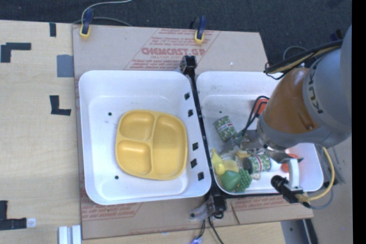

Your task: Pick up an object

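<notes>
My gripper (245, 148) is low in the right bin (229, 84), among a cluster of small objects. A green-and-white can (225, 127) lies just to its left. Below the gripper lie a yellow piece (221, 164), a knobbly green toy (234, 180) and a second small can (260, 164) with a red band. The arm's grey and orange wrist (291, 108) covers the right part of that bin. Nothing shows as lifted off the bin floor.
The left bin (91, 123) holds a yellow divided plate (151, 144). A small orange-red piece (261, 103) shows by the wrist, and another red bit (290, 154) lies at the right bin's right side. A black divider (194, 117) separates the bins.
</notes>
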Controlling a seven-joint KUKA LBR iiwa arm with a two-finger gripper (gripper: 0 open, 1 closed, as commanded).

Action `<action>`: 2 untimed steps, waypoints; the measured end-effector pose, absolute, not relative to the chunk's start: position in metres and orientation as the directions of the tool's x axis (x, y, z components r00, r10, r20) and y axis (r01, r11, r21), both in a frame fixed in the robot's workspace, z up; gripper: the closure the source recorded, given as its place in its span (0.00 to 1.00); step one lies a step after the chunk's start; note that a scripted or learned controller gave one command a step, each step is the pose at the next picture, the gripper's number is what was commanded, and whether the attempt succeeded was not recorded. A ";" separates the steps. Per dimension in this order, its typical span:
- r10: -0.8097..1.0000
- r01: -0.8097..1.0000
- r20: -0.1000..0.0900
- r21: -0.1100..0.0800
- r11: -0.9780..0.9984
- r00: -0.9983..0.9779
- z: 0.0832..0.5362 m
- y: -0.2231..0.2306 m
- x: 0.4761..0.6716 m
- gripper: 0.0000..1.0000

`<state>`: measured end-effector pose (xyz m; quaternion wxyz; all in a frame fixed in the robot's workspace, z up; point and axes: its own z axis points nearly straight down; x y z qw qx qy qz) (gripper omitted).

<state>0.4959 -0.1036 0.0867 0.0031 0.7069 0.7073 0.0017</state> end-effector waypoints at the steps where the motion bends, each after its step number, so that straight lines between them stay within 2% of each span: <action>1: 1.000 1.000 -0.010 0.016 -0.004 0.004 0.088 -0.098 0.487 0.00; 2: 1.000 1.000 -0.006 0.014 -0.001 0.001 0.087 -0.099 0.487 0.00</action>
